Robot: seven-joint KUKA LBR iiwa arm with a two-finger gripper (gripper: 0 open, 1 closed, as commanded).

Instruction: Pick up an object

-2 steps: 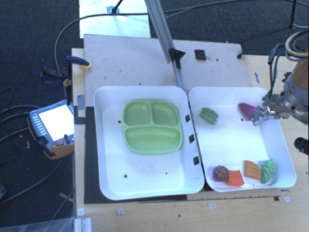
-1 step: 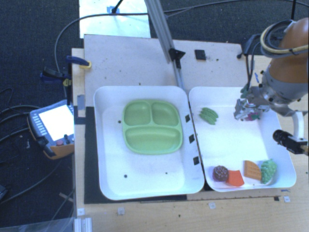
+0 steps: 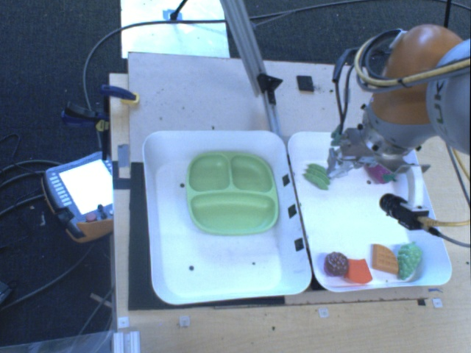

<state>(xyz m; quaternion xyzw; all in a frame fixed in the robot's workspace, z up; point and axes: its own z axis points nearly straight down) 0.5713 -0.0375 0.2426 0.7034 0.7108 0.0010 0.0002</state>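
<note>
My gripper [image 3: 341,165] hangs over the upper part of the right bin [image 3: 353,223], just right of a green pea pod [image 3: 317,176] that lies on the bin floor. A magenta object [image 3: 380,173] lies partly hidden under the wrist. Along the right bin's front edge lie a dark red ball [image 3: 336,263], an orange-red piece [image 3: 359,271], an orange cracker [image 3: 383,258] and a green broccoli-like piece [image 3: 410,259].
A green divided plate [image 3: 232,192] sits in the left bin [image 3: 169,263]. A black camera-like part [image 3: 401,210] juts from the arm over the right bin. A metal pole [image 3: 250,46] slants across the back of the bench.
</note>
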